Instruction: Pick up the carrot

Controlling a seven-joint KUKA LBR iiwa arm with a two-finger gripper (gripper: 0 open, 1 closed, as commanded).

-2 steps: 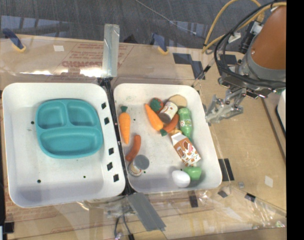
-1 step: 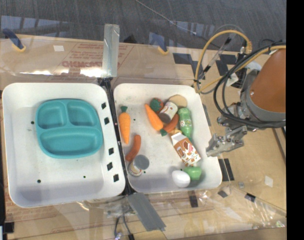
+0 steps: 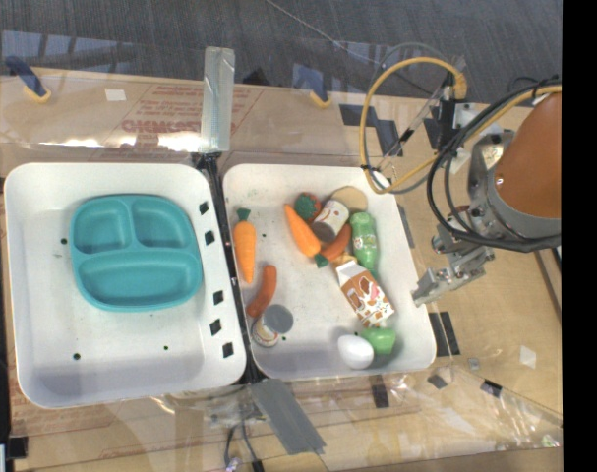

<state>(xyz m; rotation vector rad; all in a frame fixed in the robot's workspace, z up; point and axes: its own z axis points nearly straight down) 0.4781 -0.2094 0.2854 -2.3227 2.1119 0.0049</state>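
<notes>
Two orange carrots lie in the right bin (image 3: 408, 254). One carrot (image 3: 244, 248) with a green top rests along the bin's left wall, pointing toward the front. The other carrot (image 3: 301, 230) lies tilted in the middle of the bin, against a cluster of toy food. My gripper (image 3: 447, 274) hangs outside the right bin, just past its right wall, above the bench. It is well to the right of both carrots, and nothing shows in it.
The right bin also holds a reddish sausage (image 3: 263, 289), a small can (image 3: 272, 323), a juice carton (image 3: 363, 294), a green bottle (image 3: 364, 240), a white egg (image 3: 355, 351) and a brown piece (image 3: 328, 219). A teal divided plate (image 3: 136, 251) sits in the left bin (image 3: 32, 362). Cables (image 3: 406, 116) loop behind the arm.
</notes>
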